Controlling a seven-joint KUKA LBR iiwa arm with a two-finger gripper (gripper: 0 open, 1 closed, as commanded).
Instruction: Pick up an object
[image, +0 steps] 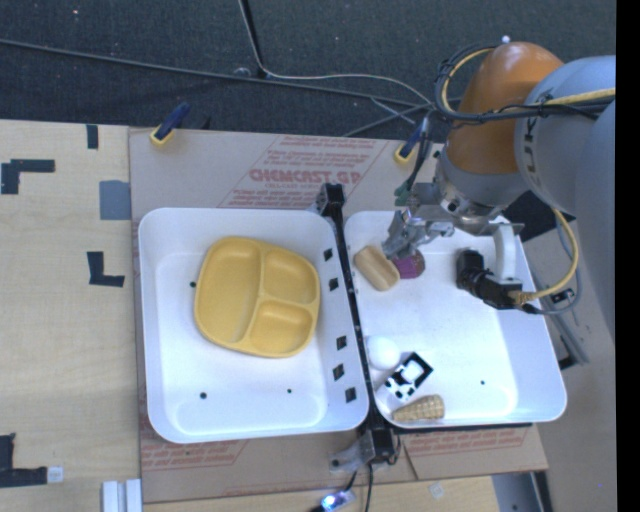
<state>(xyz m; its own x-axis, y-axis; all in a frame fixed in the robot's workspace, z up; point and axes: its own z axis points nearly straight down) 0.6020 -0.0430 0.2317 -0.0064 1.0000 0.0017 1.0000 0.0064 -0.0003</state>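
The claw (408, 240) hangs low over the far left part of the right bin (520, 395), right above a small purple piece (411, 265). Whether it is released or clenched cannot be told, since the wrist hides its tips. Just left of the purple piece lies a tan bread roll (375, 268), close to the divider between the bins. The near left corner of this bin is crowded: a white ball (384, 352), a black-and-white tag (409, 375) touching it, and a cone (418, 408) against the near edge. The middle and right side of the bin floor lie open. A black cable plug (480, 280) hangs from the arm over the bin's far right. In the left bin (165, 330), a yellow divided plate (257, 296) sits toward the far side, with bare floor along the near edge. Both bins rest on a cardboard-covered surface (290, 170).
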